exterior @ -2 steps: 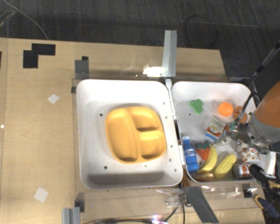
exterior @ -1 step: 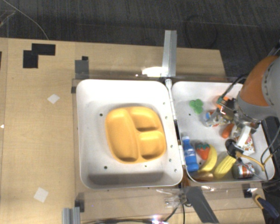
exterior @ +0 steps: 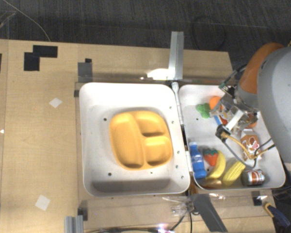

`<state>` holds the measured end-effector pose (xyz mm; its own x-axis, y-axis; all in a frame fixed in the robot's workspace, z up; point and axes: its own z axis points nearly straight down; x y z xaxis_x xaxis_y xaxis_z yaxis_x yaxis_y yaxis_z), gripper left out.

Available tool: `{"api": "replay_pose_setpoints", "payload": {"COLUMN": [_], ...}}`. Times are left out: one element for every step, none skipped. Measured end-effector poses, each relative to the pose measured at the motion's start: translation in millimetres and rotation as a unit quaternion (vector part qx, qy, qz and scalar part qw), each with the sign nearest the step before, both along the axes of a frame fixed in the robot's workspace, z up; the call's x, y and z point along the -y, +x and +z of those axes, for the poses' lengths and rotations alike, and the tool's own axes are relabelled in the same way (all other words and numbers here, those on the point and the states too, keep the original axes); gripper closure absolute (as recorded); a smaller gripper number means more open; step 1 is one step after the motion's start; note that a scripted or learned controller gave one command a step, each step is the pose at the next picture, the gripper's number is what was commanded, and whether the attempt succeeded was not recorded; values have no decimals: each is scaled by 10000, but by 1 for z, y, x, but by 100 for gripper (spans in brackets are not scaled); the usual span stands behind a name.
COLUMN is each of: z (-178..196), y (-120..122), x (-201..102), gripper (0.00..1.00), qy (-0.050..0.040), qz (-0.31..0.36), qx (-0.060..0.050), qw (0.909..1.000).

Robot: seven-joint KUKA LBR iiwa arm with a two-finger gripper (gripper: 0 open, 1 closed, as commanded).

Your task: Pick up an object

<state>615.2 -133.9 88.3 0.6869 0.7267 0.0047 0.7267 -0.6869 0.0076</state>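
Observation:
My gripper hangs low over the upper part of the right bin, reaching in from the right. Just to its left lie a green toy and a small orange piece, close to the gripper's tip. Whether either one is touched is hidden by the wrist. Toward the bin's front lie a blue bottle, a red strawberry-like toy, a banana, a yellow corn cob and a small can.
The left bin holds a yellow divided tray at its middle. A round orange-and-white item lies near the right bin's right wall, under the arm. A metal post stands behind the wall between the bins.

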Motion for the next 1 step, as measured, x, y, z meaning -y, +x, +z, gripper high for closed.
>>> {"api": "replay_pose_setpoints", "payload": {"z": [101], "y": [-20], "x": [-55], "gripper": [0], "qy": [10], "qz": [609], "qx": [19], "qw": [9981]}}
